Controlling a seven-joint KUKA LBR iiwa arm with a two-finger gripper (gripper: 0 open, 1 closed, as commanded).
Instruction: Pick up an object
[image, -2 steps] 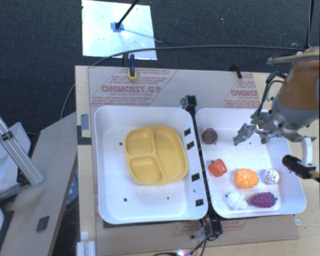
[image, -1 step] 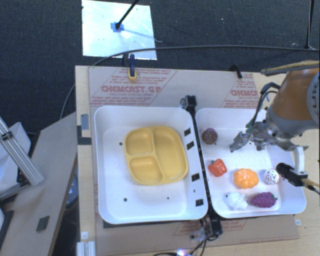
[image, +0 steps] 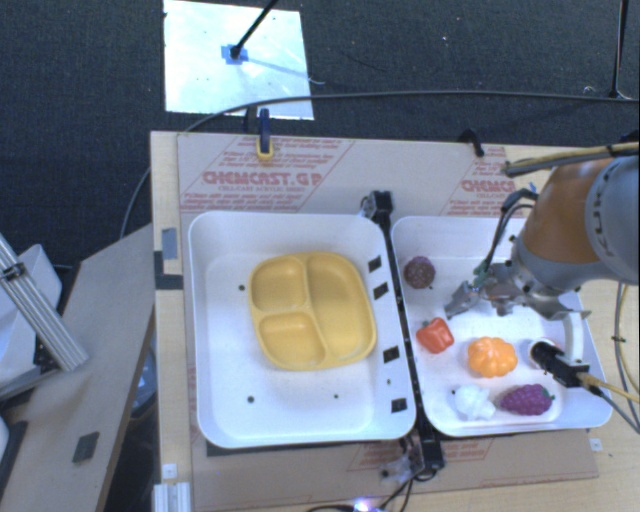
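My gripper (image: 466, 298) hangs low over the middle of the right bin (image: 452, 232), and the arm comes in from the right. Just below and left of it lies a red pepper (image: 434, 336). A dark maroon round fruit (image: 419, 270) sits up and to the left of the gripper. Toward the front of the bin are an orange pumpkin-like piece (image: 492, 357), a purple bunch of grapes (image: 526, 399) and a small white item (image: 473, 402). I see nothing held in the gripper.
The left bin (image: 225, 400) holds a yellow divided plate (image: 310, 309) near its middle. A raised rim with black clips (image: 388, 320) separates the two bins. Cardboard (image: 300, 175) lies under both bins.
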